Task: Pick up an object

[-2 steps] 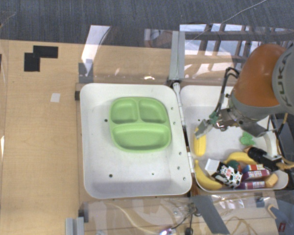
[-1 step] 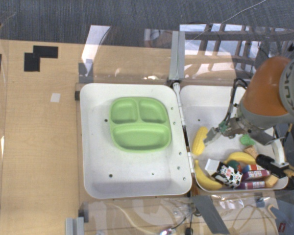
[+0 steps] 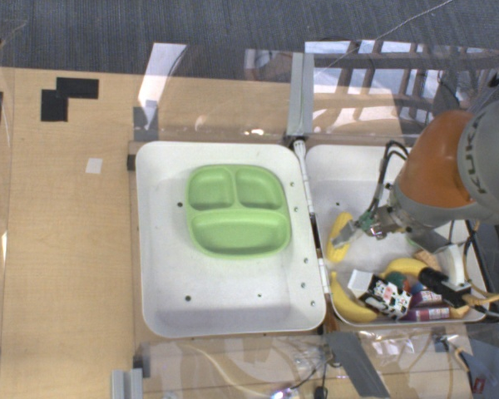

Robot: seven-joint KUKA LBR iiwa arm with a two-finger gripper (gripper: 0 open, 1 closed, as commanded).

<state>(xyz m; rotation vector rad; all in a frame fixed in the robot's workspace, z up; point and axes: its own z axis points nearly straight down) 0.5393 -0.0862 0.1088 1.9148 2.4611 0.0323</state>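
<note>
1. Landmark: the shallow white right-hand bin [image 3: 349, 169]. Your grey arm with the orange band [image 3: 441, 173] reaches in over its right half.
2. Pincer [image 3: 349, 233] sits low at the bin's left-centre, tip just beside or touching the small curved yellow banana [image 3: 339, 238] near the left wall. Contact is too small to call.
3. Pincer state: cannot tell. Nothing seen gripped, so treat it as holding nothing.
4. Step in hand, by my read: approach/descent onto that banana, grasp not yet made.
5. Other candidates along the bin's front wall: a larger yellow banana [image 3: 349, 299], a black-and-white patterned box [image 3: 389, 296], a dark red marker-like stick [image 3: 432, 312].
6. Left of the bin, the other white bin [image 3: 162, 248] carries a green three-compartment plastic tray [image 3: 237, 209].
7. Next move calls for centring over the banana, clear of the wall, closing, then a straight lift.
</note>
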